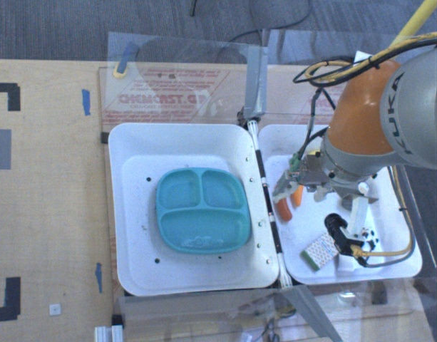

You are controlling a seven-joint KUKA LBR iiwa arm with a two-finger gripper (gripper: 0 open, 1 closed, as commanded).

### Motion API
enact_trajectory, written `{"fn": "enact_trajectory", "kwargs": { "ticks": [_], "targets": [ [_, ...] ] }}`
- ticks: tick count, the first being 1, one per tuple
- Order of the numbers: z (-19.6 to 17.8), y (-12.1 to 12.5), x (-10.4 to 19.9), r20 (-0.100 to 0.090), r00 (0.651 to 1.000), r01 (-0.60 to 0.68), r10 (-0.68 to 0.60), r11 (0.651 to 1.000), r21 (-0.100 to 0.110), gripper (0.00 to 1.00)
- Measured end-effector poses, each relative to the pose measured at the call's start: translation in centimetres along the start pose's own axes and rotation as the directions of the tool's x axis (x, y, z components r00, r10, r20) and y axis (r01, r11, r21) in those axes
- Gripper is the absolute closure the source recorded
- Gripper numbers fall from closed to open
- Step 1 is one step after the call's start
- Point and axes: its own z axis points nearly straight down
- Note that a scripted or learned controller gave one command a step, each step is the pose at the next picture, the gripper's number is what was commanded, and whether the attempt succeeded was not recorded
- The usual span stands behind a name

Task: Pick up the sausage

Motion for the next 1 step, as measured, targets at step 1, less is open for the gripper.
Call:
{"fn": "enact_trajectory", "kwargs": {
  "ticks": [1],
  "targets": [
    [0.03,-4.21,-5.27,0.000,1.000,0.001,-0.001,1.000,-0.001,0.00]
  ]
}}
